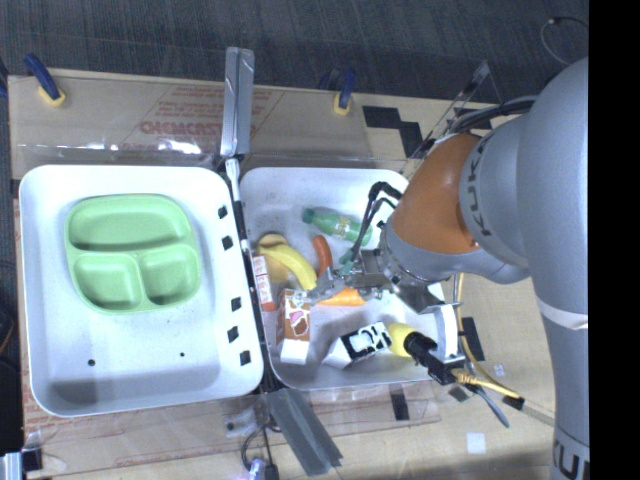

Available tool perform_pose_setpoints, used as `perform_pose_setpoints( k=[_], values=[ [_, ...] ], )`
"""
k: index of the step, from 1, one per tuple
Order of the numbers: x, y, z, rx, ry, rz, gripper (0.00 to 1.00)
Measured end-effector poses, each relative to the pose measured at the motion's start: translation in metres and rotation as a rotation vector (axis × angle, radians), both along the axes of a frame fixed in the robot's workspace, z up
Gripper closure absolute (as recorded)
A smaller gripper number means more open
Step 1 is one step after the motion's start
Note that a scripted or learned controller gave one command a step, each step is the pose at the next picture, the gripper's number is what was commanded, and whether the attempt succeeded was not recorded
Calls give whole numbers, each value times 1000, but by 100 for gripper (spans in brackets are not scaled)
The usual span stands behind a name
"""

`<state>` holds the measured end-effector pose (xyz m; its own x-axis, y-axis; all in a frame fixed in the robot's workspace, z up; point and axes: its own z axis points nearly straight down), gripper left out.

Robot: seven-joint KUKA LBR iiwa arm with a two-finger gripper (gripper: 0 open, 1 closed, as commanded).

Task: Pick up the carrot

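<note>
Orange carrot [342, 296], slim, lying flat by gripper [362, 280].

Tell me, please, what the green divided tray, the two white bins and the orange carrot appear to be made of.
The light green three-compartment tray looks like moulded plastic, matte, with soft rounded edges. The shallow white bins seem to be plastic too, smooth and slightly glossy, with rounded corners. The small orange carrot, beside the gripper, has an even, bright colour that suggests a plastic toy, though it is too small to be sure.

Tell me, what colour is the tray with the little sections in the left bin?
The tray is light green, seen plainly in the camera view.
</note>
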<state>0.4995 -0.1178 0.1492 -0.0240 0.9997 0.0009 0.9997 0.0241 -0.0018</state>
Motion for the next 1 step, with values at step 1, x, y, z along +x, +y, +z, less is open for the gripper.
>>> perform_pose_setpoints(
  k=[1],
  values=[
    [-22, -58, -58, 0, 3, -77, 0]
  ],
)
